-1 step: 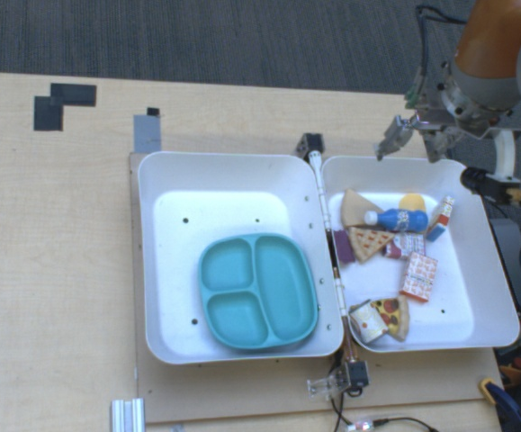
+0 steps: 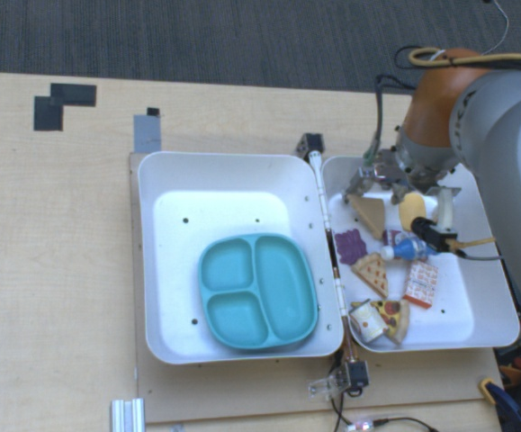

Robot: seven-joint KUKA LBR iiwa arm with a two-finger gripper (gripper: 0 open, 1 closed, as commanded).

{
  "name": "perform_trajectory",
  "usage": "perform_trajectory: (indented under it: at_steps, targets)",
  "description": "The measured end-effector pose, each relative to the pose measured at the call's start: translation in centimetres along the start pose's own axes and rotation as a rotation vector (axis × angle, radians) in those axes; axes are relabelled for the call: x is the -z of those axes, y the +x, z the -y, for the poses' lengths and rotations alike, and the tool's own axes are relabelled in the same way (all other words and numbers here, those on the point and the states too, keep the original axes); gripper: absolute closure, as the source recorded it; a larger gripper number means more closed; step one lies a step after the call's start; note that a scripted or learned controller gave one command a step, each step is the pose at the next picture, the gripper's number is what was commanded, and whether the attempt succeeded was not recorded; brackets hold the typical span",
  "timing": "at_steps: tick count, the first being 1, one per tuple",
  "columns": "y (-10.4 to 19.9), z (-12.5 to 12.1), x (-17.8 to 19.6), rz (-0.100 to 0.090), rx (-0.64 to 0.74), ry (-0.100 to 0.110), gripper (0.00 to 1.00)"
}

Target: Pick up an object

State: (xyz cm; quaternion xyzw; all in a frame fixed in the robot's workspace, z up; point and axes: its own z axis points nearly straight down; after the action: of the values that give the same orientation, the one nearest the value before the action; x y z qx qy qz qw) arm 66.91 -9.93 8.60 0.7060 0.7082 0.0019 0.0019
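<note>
White right bin [image 2: 485, 322], crowded: tan wedge [image 2: 369, 212], yellow piece [image 2: 412, 211], purple scrap [image 2: 351, 242], small bottle [image 2: 409, 247], pizza slice [image 2: 373, 274], red-and-white card [image 2: 421, 284], crumpled wrappers [image 2: 379, 320]. Gripper [image 2: 402, 180] low over the far end, near wedge and yellow piece; grip state: cannot tell. Risk, judged: items touch or overlap, so a descent may nudge neighbours, pinch two at once, or slip off the sloped wedge. Left bin [image 2: 166, 241]: one teal three-part plate [image 2: 258, 290], nothing on it.
</note>
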Motion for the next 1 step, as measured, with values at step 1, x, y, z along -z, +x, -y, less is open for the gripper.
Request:
perform_trajectory:
  at_steps: [1]
  targets:
    - [-0.02, 7.05, 0.1, 0.0, -0.001, 0.001, 0.0]
